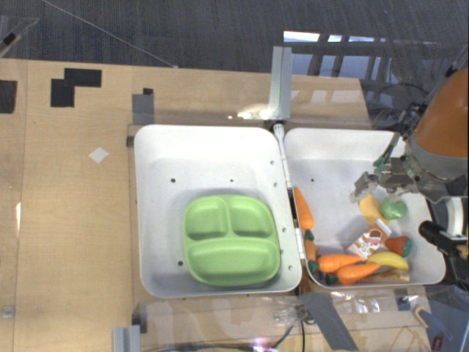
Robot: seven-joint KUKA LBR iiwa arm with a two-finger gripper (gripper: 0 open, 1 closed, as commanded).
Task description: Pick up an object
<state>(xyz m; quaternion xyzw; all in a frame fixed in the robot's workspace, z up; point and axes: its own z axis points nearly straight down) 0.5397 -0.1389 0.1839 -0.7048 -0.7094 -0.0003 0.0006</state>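
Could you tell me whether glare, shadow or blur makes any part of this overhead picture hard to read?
Camera view: even, soft light; a bright glare spot on the bench behind the bins; the green tray casts a faint shadow in the left bin; the gripper and the toys beneath it look slightly soft, the arm blurred at the frame edge.

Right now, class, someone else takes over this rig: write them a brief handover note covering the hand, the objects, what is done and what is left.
Hand: over the right bin, just above a yellow piece and a green piece; grip state unclear.
Objects: carrots, a banana and a small carton clustered in the right bin's near corner; another carrot along its left wall. A green divided plate lies in the left bin.
Done: nothing visibly picked up.
Left: grasp one object and lift it.
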